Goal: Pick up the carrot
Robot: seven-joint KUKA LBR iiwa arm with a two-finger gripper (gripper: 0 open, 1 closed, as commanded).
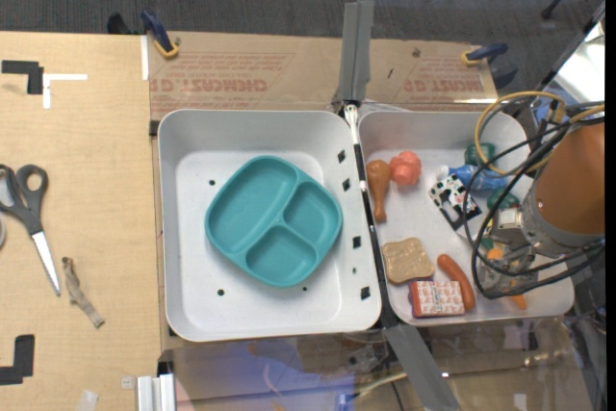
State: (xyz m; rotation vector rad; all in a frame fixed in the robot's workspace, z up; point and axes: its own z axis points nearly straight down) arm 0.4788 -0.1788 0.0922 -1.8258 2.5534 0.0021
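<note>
Grey and orange, the arm (576, 183) comes in from the right and hangs over the right edge of the right bin (423, 128), its wrist wrapped in loops of black and yellow cable. The gripper (496, 255) points down into the bin's lower right part, but cables and the wrist hide its tips, so I cannot tell how the fingers stand. A small orange piece (518, 301), likely the carrot, peeks out just below the gripper near the bin's right wall; most of it is covered. Also in the right bin lie a drumstick (379, 186), a pink ball-like toy (406, 167), a slice of bread (407, 259), a sausage (456, 280), a red packet (436, 297) and a black-and-white toy (448, 195). The left bin (183, 236) holds a teal divided plate (275, 220). Scissors (29, 217) lie on the table (77, 303) well to the left.
</note>
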